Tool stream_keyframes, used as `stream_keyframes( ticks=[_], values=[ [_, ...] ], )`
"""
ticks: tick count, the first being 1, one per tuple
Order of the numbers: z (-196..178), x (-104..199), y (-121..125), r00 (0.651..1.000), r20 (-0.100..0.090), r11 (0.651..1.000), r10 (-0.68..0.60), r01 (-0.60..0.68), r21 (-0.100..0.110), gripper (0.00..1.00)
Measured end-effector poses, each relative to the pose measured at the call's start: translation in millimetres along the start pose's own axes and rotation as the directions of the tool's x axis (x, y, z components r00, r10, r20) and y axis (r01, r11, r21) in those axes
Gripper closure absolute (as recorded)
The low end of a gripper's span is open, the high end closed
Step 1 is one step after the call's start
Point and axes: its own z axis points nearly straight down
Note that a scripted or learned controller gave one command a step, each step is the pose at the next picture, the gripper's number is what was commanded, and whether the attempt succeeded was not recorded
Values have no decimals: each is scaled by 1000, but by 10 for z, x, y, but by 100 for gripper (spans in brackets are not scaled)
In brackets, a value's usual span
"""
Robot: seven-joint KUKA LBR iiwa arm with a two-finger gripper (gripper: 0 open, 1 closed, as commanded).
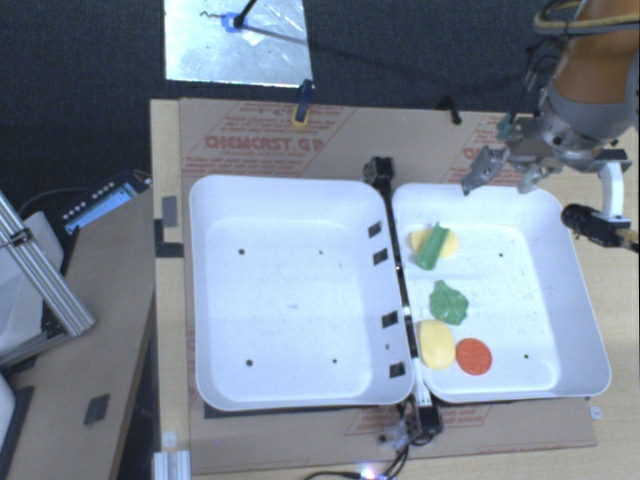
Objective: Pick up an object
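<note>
The right bin [560, 298] holds several small items along its left side: a green stick [430, 248] lying over a yellow piece [446, 240], a green lumpy item [449, 302], a yellow rounded item [436, 343] and an orange-red disc [474, 356]. My gripper [503, 174] hangs over the bin's back rim, up and to the right of the green stick. It is open, its fingers spread apart with nothing between them.
The left bin [200, 268] sits beside the right one, with black clips [385, 258] along the shared wall. Both rest on a cardboard sheet [260, 143]. A shiny metal plate [235, 28] lies at the back left. A black part of the arm [590, 223] juts over the right rim.
</note>
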Motion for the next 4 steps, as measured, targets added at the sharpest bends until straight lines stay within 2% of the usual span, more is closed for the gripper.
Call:
stream_keyframes(
  ticks=[1, 2, 3, 4],
  values=[
    [-114, 3, 9, 1000, 0, 1000, -3, 3, -3, 100],
    [-616, 723, 172, 1000, -2, 1000, -9, 9, -6, 100],
    [-1274, 1598, 313, 1000, -4, 1000, -11, 11, -9, 100],
    [-1588, 2520, 375, 1000, -5, 1000, -10, 10, -5, 100]
  ],
)
